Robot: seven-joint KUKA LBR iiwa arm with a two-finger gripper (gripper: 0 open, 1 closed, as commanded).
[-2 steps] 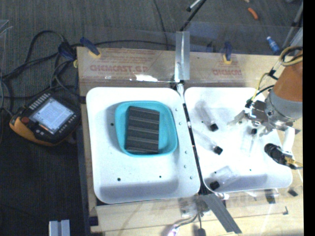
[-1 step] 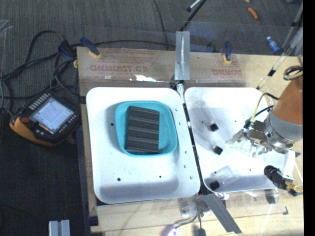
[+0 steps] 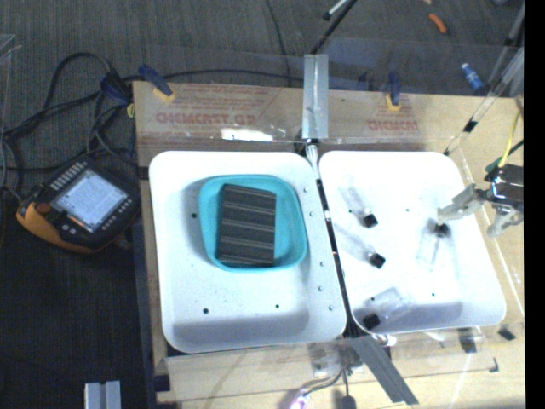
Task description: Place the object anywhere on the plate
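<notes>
Gripper sits at the frame's right edge; I can't tell its state. My dark ribbed rectangular block lies on the glossy teal plate, left white bin.

arm: cut off by right edge, grey parts visible | gripper fingers: too small to resolve | clear items in right bin: blurred, type indeterminate | pendant screen: text illegible
</notes>
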